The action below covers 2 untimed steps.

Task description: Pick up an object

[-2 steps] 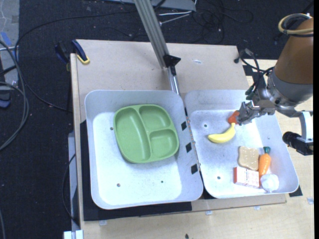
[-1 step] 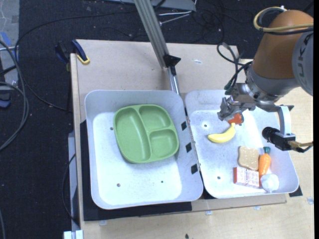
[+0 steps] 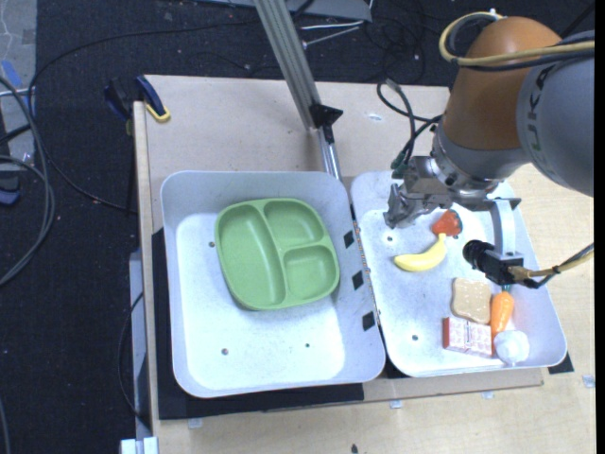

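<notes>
Cam above bench, looking down at a slant: reaching in from the right w/ the arm, carrying the gripper low over the back-left part of the right bin. Not showing from this angle whether gripper is spread or pressed together, so can't tell; nothing seen pinched in it. Lying in that same bin, all the small pickable stuff: banana just in front of gripper, one tip curving up toward it; red piece just beside gripper, partly tucked under the wrist; bread slice nearer the front; carrot touching bread's right edge; wafer pack just in front of bread; white lump at front-right corner, touching carrot's tip. Sitting by itself in the left bin, a green plate w/ 3 compartments, turned a bit askew, well apart from gripper. Judging: hanging where it is prob. b/c aiming at banana or red piece, those being nearest; can't tell which. Lying loose and flat on bin floor, prob. so a top-down grab can get at them. Bunching at front-right (bread, carrot, pack, lump) likely making a clean grab harder there vs. banana w/ bare floor around it. Task not yet done: every obj resting on a bin floor.
</notes>
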Motion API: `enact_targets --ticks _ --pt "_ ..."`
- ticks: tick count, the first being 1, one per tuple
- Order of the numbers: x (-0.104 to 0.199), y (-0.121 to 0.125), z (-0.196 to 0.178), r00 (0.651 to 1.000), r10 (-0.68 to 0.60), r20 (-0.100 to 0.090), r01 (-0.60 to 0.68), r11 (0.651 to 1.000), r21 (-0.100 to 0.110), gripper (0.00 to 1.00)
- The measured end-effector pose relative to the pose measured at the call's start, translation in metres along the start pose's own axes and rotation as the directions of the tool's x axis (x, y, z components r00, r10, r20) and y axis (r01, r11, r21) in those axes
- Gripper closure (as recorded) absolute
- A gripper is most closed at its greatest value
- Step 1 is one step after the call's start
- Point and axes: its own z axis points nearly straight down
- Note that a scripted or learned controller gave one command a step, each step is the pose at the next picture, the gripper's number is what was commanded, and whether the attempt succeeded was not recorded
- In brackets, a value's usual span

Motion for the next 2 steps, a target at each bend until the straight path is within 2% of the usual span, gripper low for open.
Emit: enact_targets --ticks 1,2 --pt "0.051 0.003 0.012 1.0 0.0 0.0 0.0 1.0 0.002 1.0" --pt "0.102 0.024 0.021 1.0 -0.001 0.0 0.001 1.0 -0.002 1.0"
